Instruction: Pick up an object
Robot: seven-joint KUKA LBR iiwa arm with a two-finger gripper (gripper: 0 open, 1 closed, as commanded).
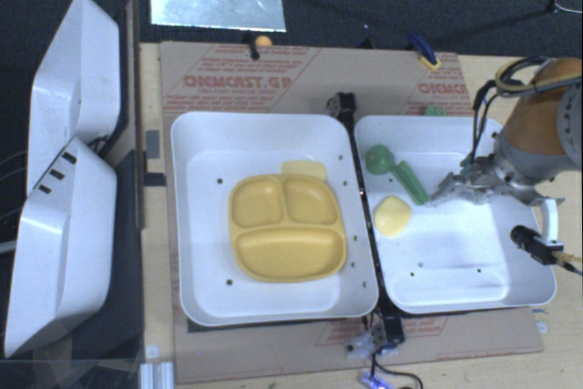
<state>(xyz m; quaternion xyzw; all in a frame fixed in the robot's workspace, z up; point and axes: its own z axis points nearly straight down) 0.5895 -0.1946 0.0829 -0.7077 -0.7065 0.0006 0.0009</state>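
In the right bin (455, 282) a green scoop-like toy (394, 170) lies at the back left, its round head toward the back and its handle slanting to the front right. A pale yellow chunk (393, 216) rests just in front of it. My gripper (448, 189) hangs low over the bin's middle, pointing left. Its tip is just right of the green handle's end and apart from it. Nothing shows in its grasp.
The left bin (205, 287) holds a yellow divided plate (287, 226) with a small pale yellow slab (303, 169) behind it. The grey and orange arm (547, 132) covers the right bin's back right corner. A black cable end (533, 241) hangs near the right wall.
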